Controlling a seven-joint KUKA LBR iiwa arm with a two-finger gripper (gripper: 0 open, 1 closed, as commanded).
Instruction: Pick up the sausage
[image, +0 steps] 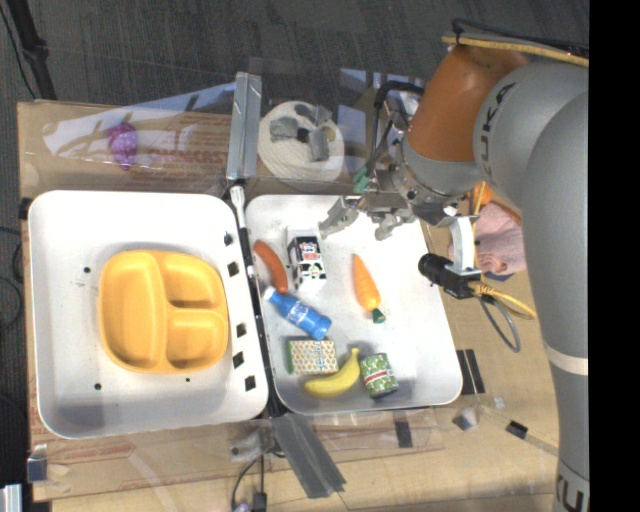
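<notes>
The sausage (269, 263), reddish-orange and stubby, lies in the right bin (440, 345) near its left wall, slanted, beside a small black-and-white carton (307, 258). My gripper (358, 222) hovers over the bin's far edge, up and to the right of the sausage and apart from it. Its fingers (333, 216) are spread open with nothing between them.
The right bin also holds a carrot (367, 285), a blue bottle (298, 312), a green box (313, 355), a banana (335, 377) and a green can (379, 375). A yellow divided tray (165, 308) sits in the left bin (60, 400). A white bowl (300, 140) stands behind the bins.
</notes>
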